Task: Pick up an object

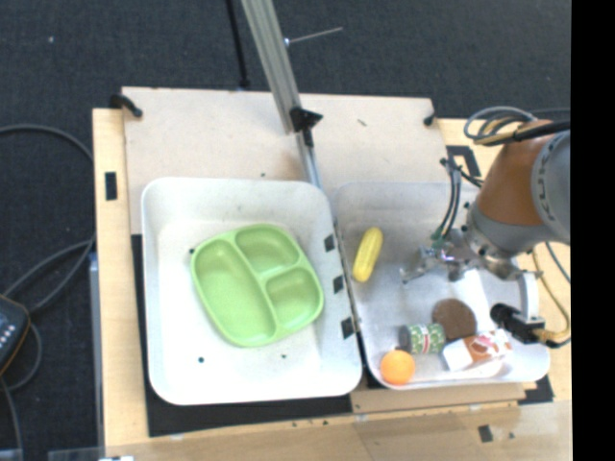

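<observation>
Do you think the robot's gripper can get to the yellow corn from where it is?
Probably yes. The corn lies alone in the right bin, with bare floor between it and the gripper. The brown cookie, the can and the orange sit nearer the front, out of the way.

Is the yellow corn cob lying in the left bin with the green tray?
No, the corn cob lies in the right bin; the green tray sits in the left bin.

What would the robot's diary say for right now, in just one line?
arm: over right bin | gripper: above bare floor, holding nothing seen | yellow corn: left of gripper, apart | green divided plate: left bin | pick: not yet
</observation>
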You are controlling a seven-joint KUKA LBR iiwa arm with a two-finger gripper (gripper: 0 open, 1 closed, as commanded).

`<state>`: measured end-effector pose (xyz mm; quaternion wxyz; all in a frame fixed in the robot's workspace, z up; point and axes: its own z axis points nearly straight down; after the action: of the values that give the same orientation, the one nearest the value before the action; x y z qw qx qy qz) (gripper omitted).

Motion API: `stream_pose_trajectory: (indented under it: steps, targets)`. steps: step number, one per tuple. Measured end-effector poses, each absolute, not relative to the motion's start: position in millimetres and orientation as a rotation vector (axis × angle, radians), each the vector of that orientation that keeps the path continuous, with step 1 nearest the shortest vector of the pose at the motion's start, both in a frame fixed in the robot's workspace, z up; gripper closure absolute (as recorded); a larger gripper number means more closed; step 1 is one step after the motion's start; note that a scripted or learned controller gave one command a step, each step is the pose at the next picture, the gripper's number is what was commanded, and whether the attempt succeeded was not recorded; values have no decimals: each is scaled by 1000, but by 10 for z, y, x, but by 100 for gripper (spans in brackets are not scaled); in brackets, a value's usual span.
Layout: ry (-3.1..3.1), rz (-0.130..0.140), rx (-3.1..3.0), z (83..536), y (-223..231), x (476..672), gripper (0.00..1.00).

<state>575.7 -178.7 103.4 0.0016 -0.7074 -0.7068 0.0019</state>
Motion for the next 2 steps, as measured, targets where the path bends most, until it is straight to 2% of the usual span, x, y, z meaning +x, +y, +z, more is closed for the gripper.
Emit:
stream_pose_trajectory:
  steps: [1,2]
  targets:
    - [-2220,2,-2225,1011,-1797,5760,0]
    - [-2217,-2,-2231,1127,-1809,5768,100]
